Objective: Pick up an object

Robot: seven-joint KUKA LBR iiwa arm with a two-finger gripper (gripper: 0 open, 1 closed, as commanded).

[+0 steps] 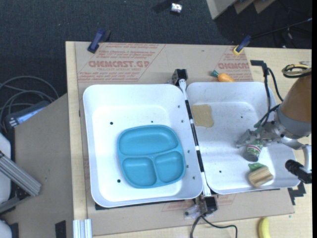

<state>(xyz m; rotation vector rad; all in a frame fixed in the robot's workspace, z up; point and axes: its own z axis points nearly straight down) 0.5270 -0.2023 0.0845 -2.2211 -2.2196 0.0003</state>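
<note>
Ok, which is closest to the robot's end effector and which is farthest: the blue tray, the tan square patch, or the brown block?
1. Brown block, just below the end effector in the right bin.
2. Tan square patch, toward the same bin's upper left.
3. Blue tray, far off in the left bin.

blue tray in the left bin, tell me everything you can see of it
The blue divided tray looks like smooth plastic, a rounded rectangle with three compartments: one long one along its far side and two smaller ones nearer the camera. It lies flat, right side up and slightly rotated, on the left bin floor. Nothing lies in it.
</note>
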